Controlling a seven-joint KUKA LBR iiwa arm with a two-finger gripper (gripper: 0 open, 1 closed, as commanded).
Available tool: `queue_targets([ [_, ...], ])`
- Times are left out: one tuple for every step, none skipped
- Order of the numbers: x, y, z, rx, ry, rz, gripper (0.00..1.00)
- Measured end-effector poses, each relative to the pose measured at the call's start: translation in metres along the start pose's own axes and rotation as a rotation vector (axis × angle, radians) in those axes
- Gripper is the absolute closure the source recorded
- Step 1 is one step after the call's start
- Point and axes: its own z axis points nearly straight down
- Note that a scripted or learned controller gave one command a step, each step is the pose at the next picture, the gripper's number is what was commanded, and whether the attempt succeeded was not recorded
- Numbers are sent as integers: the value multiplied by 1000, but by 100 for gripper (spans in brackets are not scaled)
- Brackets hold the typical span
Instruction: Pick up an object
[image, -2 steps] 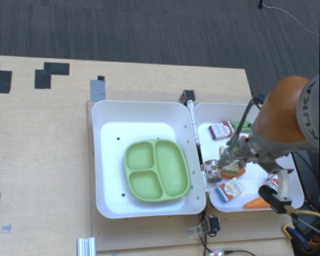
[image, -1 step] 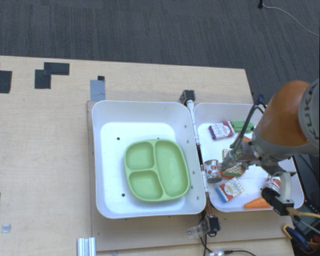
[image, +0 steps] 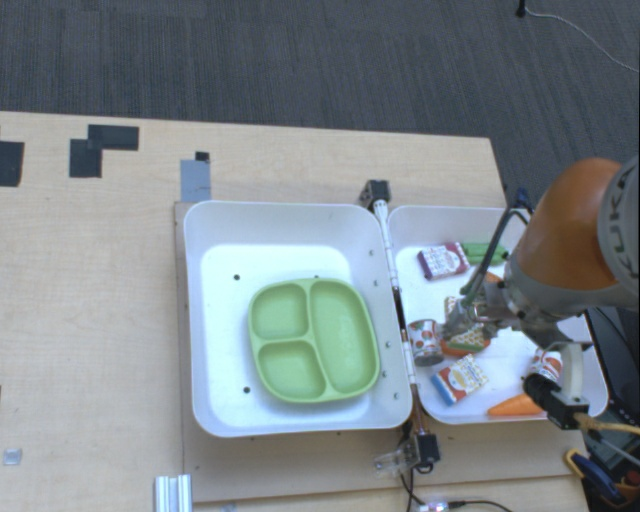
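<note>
My gripper (image: 458, 322) hangs low over the middle of the right bin (image: 500, 222), reaching in from the right below the orange wrist band. Directly under it lies a red and orange round object (image: 468, 345), partly hidden by the gripper. A small silvery item (image: 424, 338) lies just to its left. I cannot tell whether the gripper touches either one. A purple packet (image: 442, 261) and a green item (image: 482, 250) lie at the back of the bin. A white, blue and orange packet (image: 459, 379) rests near the front.
An orange carrot-like piece (image: 515, 405) and a small bottle (image: 545, 366) lie at the right bin's front right. The left bin (image: 215, 300) holds a green three-compartment plate (image: 372, 375). Black cables and a connector (image: 420, 452) sit at the bench front.
</note>
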Motion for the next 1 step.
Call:
queue_targets([
  [-16, 0, -9, 0, -1, 1, 100],
])
